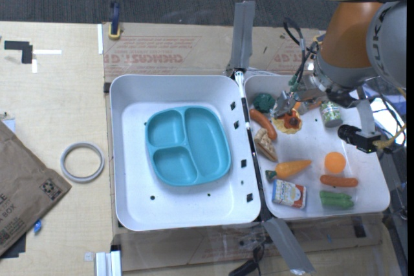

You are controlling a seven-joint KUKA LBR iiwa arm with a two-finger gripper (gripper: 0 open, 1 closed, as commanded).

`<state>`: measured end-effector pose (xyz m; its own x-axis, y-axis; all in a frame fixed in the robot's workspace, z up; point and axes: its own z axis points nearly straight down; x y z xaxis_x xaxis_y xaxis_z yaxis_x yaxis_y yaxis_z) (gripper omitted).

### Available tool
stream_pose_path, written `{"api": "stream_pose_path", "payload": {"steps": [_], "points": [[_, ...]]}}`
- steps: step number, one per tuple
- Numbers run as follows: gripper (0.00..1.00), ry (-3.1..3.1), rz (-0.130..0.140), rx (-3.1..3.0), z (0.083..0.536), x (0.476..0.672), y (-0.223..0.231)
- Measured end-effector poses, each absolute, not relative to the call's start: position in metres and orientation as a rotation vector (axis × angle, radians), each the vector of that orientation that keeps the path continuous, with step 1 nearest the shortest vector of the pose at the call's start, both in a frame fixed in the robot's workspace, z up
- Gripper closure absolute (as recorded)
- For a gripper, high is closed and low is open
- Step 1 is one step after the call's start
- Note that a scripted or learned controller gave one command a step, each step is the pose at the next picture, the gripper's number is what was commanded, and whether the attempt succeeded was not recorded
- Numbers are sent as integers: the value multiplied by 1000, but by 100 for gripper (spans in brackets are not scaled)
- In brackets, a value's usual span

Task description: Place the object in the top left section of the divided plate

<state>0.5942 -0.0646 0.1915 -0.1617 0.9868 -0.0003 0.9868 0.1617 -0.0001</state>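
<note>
A brown cardboard flap (22, 187) with partly cut-off black print lies at the far left, and a grey tape ring (82, 161) sits flat on the bench beside the left bin (123, 139). That bin is smooth white plastic and holds the divided plate (187, 145), a glossy teal dish with rounded corners and three sections. Behind it a cardboard sheet (162, 52) carries reddish lettering too small to read. The right bin (372, 187) holds a long orange sausage shape (262, 124), a bread-like piece (266, 143), a carrot (292, 168), a small printed packet (288, 193), an orange ball (334, 162), a red sausage (339, 181) and a green piece (336, 200). The gripper (289, 108) is low over a yellow and red toy (288, 123), perhaps touching it; how far its jaws are parted cannot be told, and nothing is clearly held.
</note>
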Motion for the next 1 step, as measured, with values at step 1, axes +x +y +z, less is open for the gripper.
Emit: {"api": "stream_pose_path", "payload": {"steps": [1], "points": [[100, 2114, -5, 2324, 191, 629, 21]]}}
